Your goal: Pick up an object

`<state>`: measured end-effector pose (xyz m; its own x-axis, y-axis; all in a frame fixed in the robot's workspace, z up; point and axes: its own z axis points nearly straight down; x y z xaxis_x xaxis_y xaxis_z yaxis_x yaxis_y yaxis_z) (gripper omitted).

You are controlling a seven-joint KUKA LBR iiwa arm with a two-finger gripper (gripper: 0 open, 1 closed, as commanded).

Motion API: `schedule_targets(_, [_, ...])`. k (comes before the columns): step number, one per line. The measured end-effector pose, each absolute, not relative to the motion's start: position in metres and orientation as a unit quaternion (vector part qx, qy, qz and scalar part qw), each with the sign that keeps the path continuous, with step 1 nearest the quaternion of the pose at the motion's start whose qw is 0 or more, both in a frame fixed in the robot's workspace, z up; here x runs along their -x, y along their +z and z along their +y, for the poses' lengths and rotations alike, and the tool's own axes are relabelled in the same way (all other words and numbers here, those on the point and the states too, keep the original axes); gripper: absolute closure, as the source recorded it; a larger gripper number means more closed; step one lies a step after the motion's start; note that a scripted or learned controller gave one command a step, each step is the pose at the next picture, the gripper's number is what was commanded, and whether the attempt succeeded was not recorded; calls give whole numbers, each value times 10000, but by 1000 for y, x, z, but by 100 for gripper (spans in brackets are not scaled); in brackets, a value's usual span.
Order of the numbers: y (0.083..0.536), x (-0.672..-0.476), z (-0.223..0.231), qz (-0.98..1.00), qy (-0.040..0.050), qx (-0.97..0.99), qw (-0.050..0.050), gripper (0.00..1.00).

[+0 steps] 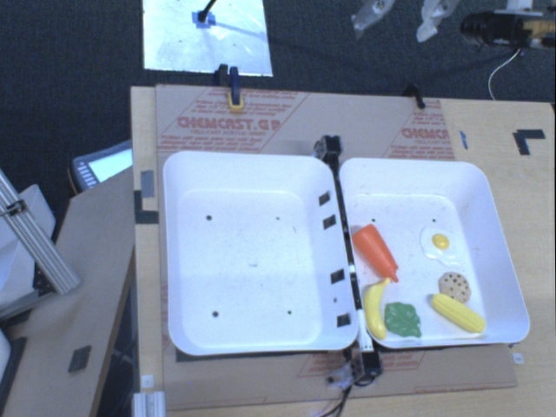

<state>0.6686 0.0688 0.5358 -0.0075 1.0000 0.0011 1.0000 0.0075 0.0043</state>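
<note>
Top edge: hand [403, 17] open | toys [415, 289] R bin [495, 224] lower half

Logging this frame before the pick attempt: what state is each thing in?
gripper: raised beyond the bins, fingers spread, holding nothing
carrot: lying by the divider
banana: lying, touching the green leaf
fried egg: flat
cookie: flat
corn: lying on its side

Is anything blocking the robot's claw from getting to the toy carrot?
Nothing visible does. The gripper hangs open above the bench's far edge, and the toy carrot lies uncovered in the right bin, with the banana just beside it.
</note>
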Motion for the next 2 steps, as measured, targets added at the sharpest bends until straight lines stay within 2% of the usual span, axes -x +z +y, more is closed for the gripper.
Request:
schedule_targets(1, [535, -665, 144, 7104, 19, -7037, 1, 0])
schedule_targets(2, [547, -666, 140, 7098, 24, -7044, 14, 100])
